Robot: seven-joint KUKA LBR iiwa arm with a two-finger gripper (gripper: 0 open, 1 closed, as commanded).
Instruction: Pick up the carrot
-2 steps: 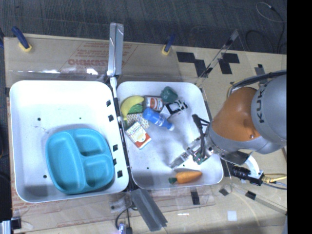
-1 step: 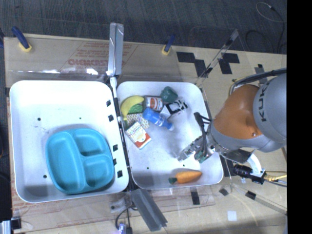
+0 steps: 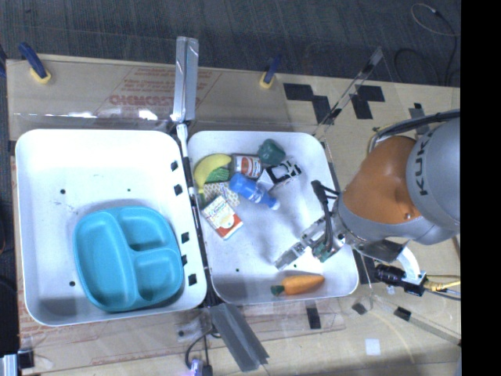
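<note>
We found the carrot [image 3: 302, 284] lying on its side near the front wall of the right bin [image 3: 258, 294], green stub to the left, with the gripper [image 3: 301, 251] just above it, its fingers apart and holding nothing. We judged it light, stiff and rather smooth, best pinched across its thick orange middle.

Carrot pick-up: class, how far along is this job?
Done: the gripper is in the right bin, just above the carrot. In hand: nothing; the carrot lies on the bin floor near the front wall. Left: lower onto it, grasp, lift.
</note>
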